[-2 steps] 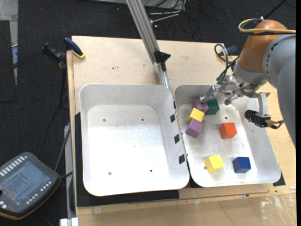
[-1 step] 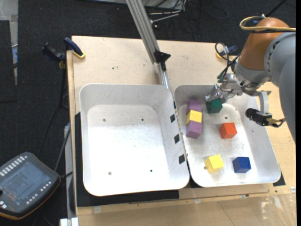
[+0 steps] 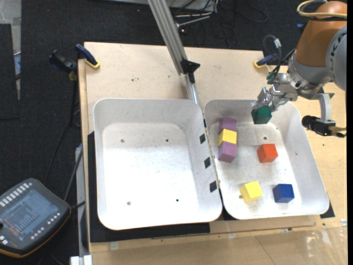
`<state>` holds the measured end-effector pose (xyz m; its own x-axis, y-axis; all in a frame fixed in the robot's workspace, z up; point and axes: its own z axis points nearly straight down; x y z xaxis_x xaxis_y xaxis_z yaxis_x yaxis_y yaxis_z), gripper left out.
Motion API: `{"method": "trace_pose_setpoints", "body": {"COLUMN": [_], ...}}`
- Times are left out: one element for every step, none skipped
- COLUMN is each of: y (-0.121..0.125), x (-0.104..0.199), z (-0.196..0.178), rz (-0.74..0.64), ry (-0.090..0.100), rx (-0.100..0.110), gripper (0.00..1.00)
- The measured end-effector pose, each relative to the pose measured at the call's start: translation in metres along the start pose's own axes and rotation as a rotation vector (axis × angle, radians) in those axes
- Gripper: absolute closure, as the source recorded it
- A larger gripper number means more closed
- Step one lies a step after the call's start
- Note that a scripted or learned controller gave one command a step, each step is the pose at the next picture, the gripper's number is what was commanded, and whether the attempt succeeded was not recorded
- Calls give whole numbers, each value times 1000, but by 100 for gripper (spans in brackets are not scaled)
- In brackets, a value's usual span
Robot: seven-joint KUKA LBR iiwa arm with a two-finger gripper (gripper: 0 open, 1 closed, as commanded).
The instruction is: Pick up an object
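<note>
My gripper (image 3: 263,107) hangs over the far part of the right bin (image 3: 309,164), shut on a green block (image 3: 261,115) that sits between its fingers, lifted above the bin floor. Below it in the same bin lie a purple block (image 3: 228,123), a yellow block (image 3: 227,136) on top of a second purple block (image 3: 226,152), an orange block (image 3: 267,153), another yellow block (image 3: 252,191) and a blue block (image 3: 283,192).
The left bin (image 3: 110,148) stands beside the right one, sharing the middle rim. A slanted metal pole (image 3: 168,29) reaches down to the bins' far junction. Clamps (image 3: 88,57) sit at the bench's far corners, and a teach pendant (image 3: 27,217) lies at the lower left.
</note>
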<state>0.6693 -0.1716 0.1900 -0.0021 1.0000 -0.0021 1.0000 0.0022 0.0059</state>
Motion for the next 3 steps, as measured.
{"method": "trace_pose_setpoints", "body": {"y": [2,-21,-36], "x": [0,45,99], "z": [-51,-42,-51], "rz": [0,-3,-5], "ry": [0,4,5], "rx": [-1,9,8], "gripper": [100,100,100]}}
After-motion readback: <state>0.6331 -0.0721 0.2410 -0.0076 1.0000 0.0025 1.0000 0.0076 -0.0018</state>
